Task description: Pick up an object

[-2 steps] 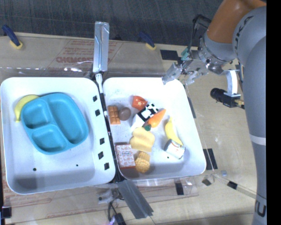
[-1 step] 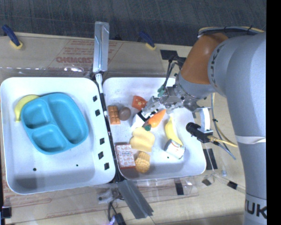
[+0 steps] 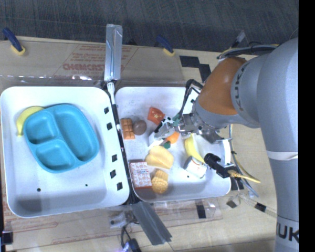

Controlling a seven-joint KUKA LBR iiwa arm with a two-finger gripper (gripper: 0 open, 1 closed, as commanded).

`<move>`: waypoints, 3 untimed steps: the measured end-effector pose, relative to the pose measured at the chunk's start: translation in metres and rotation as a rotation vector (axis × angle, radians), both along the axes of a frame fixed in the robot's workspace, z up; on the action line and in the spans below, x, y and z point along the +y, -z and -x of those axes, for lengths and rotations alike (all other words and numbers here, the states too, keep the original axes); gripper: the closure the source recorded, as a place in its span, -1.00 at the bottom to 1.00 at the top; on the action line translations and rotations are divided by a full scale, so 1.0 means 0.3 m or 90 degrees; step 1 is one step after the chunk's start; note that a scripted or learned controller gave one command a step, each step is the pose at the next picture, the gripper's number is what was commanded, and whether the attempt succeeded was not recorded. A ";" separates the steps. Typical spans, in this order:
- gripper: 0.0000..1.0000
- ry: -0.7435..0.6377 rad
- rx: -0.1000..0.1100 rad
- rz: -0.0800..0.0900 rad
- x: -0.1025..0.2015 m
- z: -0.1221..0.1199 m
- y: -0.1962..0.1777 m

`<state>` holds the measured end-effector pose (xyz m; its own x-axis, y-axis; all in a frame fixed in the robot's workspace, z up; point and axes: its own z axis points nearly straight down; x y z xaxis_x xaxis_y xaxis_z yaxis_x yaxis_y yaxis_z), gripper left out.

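The arm (image 3: 262,93) reaches in from the right and ends over the right bin (image 3: 147,92). We locate the gripper (image 3: 167,126) low above the middle of this bin. We cannot tell whether it is spread or closed, and we see nothing held in it.

Contents of the right bin:
- A small orange piece (image 3: 172,138) lies just below the gripper tip in the view, closest of all the items. We cannot tell whether the two touch.
- A red piece (image 3: 156,114) lies just beside the gripper, on the side toward the left bin.
- A brown ball (image 3: 139,126) rests against an orange ridged block (image 3: 127,128) near the bin's left wall.
- A banana (image 3: 191,147) lies on the arm side, with a white cup (image 3: 196,168) just beside its lower end.
- A pale yellow wedge (image 3: 160,158) sits near the middle, touching a corn cob (image 3: 160,181).
- A small printed box (image 3: 140,174) lies beside the corn cob in the near left corner.

The left bin (image 3: 21,193) holds a blue divided plate (image 3: 63,135). A second banana (image 3: 25,117) shows at its far left edge, partly under the plate. Both bins stand on the desk (image 3: 68,56).
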<state>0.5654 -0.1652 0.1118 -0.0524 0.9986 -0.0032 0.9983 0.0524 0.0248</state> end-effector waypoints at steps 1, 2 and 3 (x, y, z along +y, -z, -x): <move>-1.00 0.000 0.000 0.000 0.000 0.000 0.000; -1.00 -0.005 0.000 0.001 -0.003 -0.098 0.014; -1.00 0.034 -0.001 0.000 -0.107 -0.178 0.013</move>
<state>0.6189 -0.1974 0.1079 0.0011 1.0000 -0.0024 0.9997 -0.0011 0.0263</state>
